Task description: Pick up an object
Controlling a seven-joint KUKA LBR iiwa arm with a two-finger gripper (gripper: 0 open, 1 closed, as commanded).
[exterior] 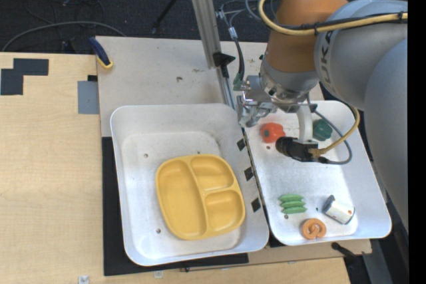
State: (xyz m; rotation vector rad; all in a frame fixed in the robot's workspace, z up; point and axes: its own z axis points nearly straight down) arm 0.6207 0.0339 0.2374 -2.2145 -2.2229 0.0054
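Five loose items lie in the right bin (299, 177); the left bin (133, 143) carries one yellow divided plate (200, 196). Both bins sit on the worktop (166, 70).

Hand (249, 115): low over the far left corner of the right bin, close to the wall shared with the left bin. The wrist blocks my line of sight, so I cannot tell whether the hand is wide or narrow. Nothing visible in its grip.

Nearest candidate: red toy tomato (271, 132), round with a green cap, on the bin floor just beside the hand, toward the bin's middle. Apart from the hand as far as I can see.

Other items:
- teal piece (323, 130), far side of the bin, partly behind the wrist; shape unclear
- green pea pod (291, 203), near side
- orange ring (313, 229), near edge
- white cylinder (339, 211) with a red end, just beside the ring

Handling, my judgement:
- The tomato looks like a hollow plastic toy: light and stiff, with a smooth skin. It is unlikely to be fragile.
- It is round, so it would likely roll or squirt out if pinched off-centre.
- Best hold is across the widest part, below the cap, coming straight down.
- The bin wall is close on the hand's side, so there is little room for a sideways approach from there.
- The pea pod is flat and low and looks harder to get under.
- The ring offers a rim to pinch.

Step in hand: positioning for a grasp. No lift begun.
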